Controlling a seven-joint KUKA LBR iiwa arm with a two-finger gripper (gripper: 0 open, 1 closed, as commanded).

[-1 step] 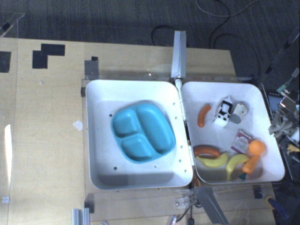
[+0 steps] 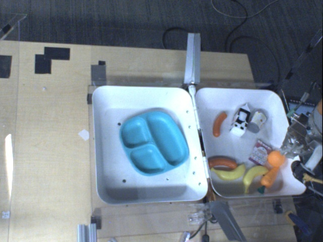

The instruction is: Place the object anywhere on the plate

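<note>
Left bin (image 2: 101, 150) holds a blue plate (image 2: 154, 141) with three sections, sitting roughly at its centre, nothing on it.

Right bin (image 2: 275, 102) holds the loose items: a small orange sausage (image 2: 219, 123) near the upper left; a white-and-black toy (image 2: 240, 121) just beside it, touching a grey-white piece (image 2: 257, 120); a red packet (image 2: 259, 152) lower right. Along the front wall — a red-brown hot dog (image 2: 222, 162) lying against a yellow banana (image 2: 228, 174), a second banana (image 2: 254, 175), and a carrot (image 2: 273, 168) tilted over it.

Gripper (image 2: 295, 144) sits at the bin's right rim, just beside the carrot's top — cannot tell its state; it is blurred against the clutter.
</note>
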